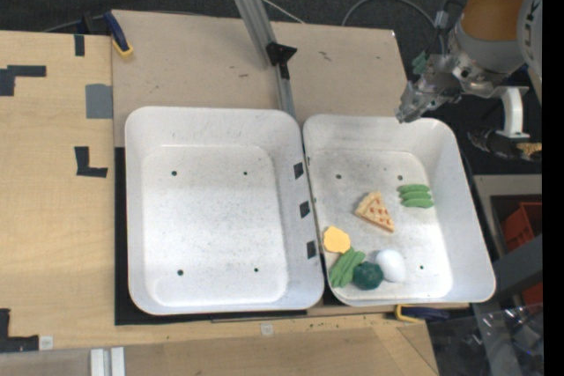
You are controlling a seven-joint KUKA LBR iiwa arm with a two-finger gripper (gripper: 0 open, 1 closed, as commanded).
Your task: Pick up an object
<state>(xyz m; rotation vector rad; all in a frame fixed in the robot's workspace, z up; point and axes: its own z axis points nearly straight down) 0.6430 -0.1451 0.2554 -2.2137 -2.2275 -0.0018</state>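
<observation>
- The arm [493,13], grey with an orange band, reaches in from the right of the camera view and hangs over the far right corner of the right bin [458,180]
- The hand [412,106] sits at the arm's tip, pointing down at the far rim of that bin; it is small and dark against the table, so I cannot tell how wide it stands, and nothing shows in its grip
- Two shallow white bins lie side by side on the table [194,57]; the left bin [141,189] shows a bare speckled floor
- All the loose things lie in the near half of the right bin, well apart from the hand
- A waffle-patterned wedge [376,212], orange and tan, lies near the middle of the bin floor
- A pair of green pods [415,195] lies just to the right of the wedge, closer to the bin's right wall
- A small yellow piece [336,239] rests near the bin's left wall, nearer the camera than the wedge
- A green bean pod [345,267] lies just below the yellow piece, slanted
- A dark green round thing [367,276] sits beside the bean pod, touching or nearly so
- A white egg-shaped thing [390,264] lies just right of the dark green one
- A grey metal pole [251,0] slants across the table from the top edge down to the gap between the bins
</observation>
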